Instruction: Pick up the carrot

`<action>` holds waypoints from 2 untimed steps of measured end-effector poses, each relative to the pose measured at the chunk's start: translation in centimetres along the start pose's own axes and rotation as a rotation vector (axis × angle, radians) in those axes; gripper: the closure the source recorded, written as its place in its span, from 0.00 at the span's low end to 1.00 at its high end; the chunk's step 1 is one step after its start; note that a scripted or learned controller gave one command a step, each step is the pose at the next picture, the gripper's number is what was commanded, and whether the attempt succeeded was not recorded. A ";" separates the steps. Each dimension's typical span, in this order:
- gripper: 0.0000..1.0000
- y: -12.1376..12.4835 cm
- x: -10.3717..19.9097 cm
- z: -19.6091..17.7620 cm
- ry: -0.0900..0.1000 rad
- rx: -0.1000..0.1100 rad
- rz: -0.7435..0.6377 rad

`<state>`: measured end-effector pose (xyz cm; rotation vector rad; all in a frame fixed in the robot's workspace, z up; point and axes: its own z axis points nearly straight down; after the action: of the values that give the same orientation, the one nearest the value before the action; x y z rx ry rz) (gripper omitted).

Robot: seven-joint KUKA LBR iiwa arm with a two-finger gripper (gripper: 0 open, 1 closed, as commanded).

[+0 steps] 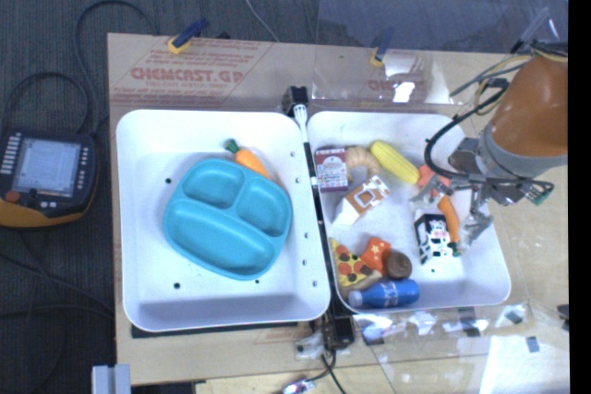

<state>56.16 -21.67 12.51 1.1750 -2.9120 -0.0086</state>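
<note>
A small orange carrot (249, 160) with a green top lies in the left bin (138, 291), against the far rim of a blue divided plate (231, 217). My gripper (454, 206) hangs low over the right bin (489, 283), near its right wall and far from that carrot. A slim orange piece (450, 217) sits right at the gripper, just above a black-and-white cow toy (434, 240). From here I cannot make out whether it is held or lying on the bin floor.
The right bin holds several toys: a yellow corn cob (394, 161), a red can (330, 167), a white carton (365, 197), a pizza slice (346, 265), a blue bottle (386, 293). A teach pendant (46, 175) lies left of the bench.
</note>
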 end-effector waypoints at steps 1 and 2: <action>0.00 0.4 0.3 3.2 -0.014 0.010 0.107; 1.00 0.3 0.0 2.2 -0.020 0.018 0.106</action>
<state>55.95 -21.47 10.35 1.0274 -2.9939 0.0055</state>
